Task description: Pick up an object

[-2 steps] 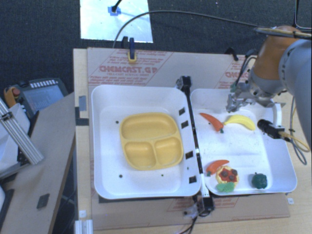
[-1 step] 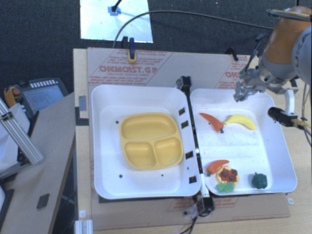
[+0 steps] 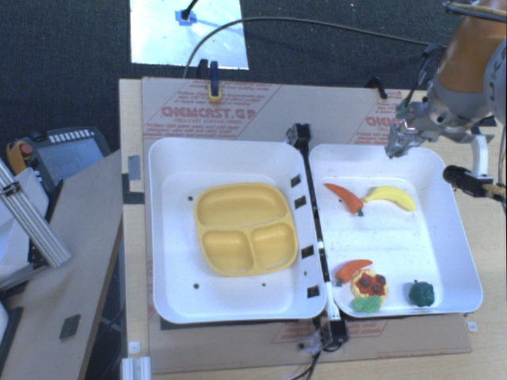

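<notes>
Two white bins on tabletop. Left bin (image 3: 170, 212): yellow divided tray (image 3: 242, 228). Right bin (image 3: 444, 236): carrot (image 3: 344, 196) and banana (image 3: 392, 197) at 12 o'clock; pepper (image 3: 352, 270), pizza slice (image 3: 368, 286), green vegetable (image 3: 421, 293) at 6 o'clock. Pincer (image 3: 396, 147) above bin's 12 o'clock rim, grip state undeterminable.

Teach pendant (image 3: 70, 158) left of bench; aluminium rail (image 3: 32, 222) beside it; metal sheet (image 3: 187, 20) on floor.
</notes>
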